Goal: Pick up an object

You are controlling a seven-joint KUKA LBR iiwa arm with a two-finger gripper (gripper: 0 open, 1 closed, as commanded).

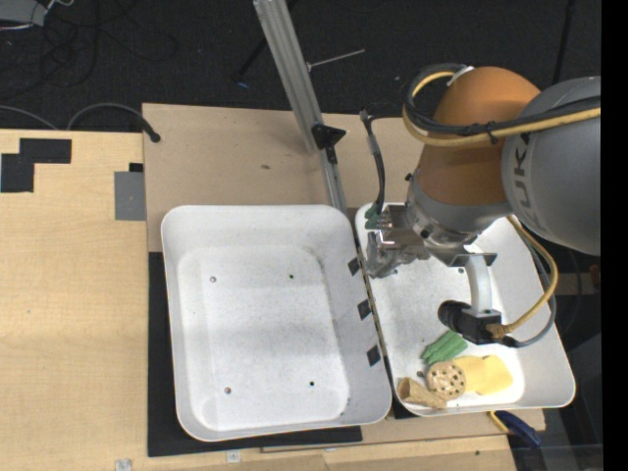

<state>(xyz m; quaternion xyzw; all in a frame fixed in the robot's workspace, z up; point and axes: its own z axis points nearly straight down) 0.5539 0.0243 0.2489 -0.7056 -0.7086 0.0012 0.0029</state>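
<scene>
The things I could pick sit bunched at the near end of the right bin [424,297]: a green piece [446,346], a round tan disc with holes [446,379] touching it from below, a yellow piece [489,375] just beside the disc on the right, and a tan wedge [422,393] tucked against the bin's near left corner. They press together, so no one of them stands free.

The gripper [381,243] hangs over the far left part of the same bin, close to the wall shared with the left bin [255,322] and well apart from the cluster. From this slant the wrist covers the working end, and I cannot tell whether the pincer is spread or pressed together; I see nothing held in it. The grey arm [491,155] with its orange band looms over the far half of the bin.

My reading is that the reach has not yet found a target. To do it well I would bring the gripper toward the near end before descending and aim for the green piece, since it lies on the outer edge of the bunch with bare floor above it. I would come straight down and close across its narrow side, keeping off the disc. The wedge in the corner looks the poorest choice, as the wall would block one side
</scene>
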